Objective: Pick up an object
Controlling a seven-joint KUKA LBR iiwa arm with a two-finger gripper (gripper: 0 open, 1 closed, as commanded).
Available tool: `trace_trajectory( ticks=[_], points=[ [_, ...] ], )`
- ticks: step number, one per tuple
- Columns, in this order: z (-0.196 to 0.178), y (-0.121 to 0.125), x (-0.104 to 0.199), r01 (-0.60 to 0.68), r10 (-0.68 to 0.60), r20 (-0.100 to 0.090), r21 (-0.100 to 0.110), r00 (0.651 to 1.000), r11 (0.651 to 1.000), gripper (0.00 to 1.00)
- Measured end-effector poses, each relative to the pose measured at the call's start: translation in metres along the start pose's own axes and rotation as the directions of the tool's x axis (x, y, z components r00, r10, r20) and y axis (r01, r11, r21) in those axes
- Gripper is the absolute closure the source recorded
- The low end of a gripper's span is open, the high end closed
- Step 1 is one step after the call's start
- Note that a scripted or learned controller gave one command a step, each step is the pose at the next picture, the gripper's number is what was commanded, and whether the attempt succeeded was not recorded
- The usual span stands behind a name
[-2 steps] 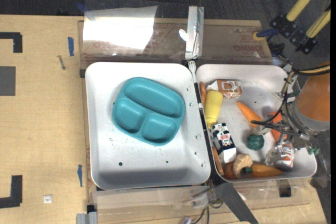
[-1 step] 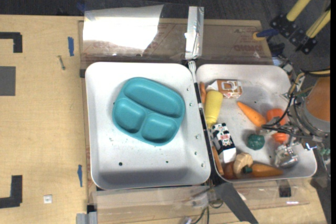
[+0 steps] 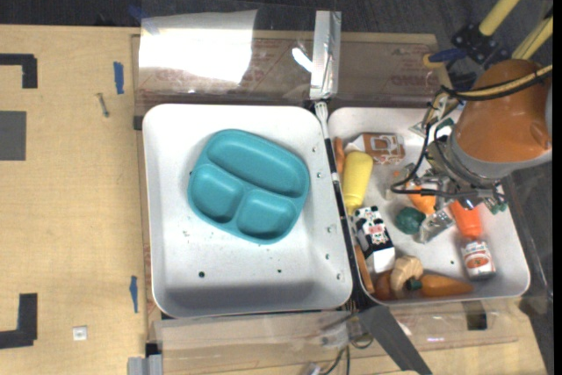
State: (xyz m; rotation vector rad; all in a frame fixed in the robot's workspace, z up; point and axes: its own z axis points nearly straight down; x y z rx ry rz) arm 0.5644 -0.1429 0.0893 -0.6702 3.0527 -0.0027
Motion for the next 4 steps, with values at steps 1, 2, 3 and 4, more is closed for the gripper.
trace_trajectory(
  ticks=[1,2,3,4],
  points=[
    [-0.001,0.02,0.023,-0.225,0.225,-0.002,0.003,0.974,0.974,0.0],
    [-0.001,0.03,0.007,-0.384,0.384,-0.004,0.004,0.924,0.924,0.0],
    [-0.001,0.041,0.009,-0.549,0.549,-0.001,0.005,0.836,0.836,0.0],
    [-0.014,0.04,0.005,-0.548,0.548,0.01,0.004,0.836,0.836,1.0]
  ],
)
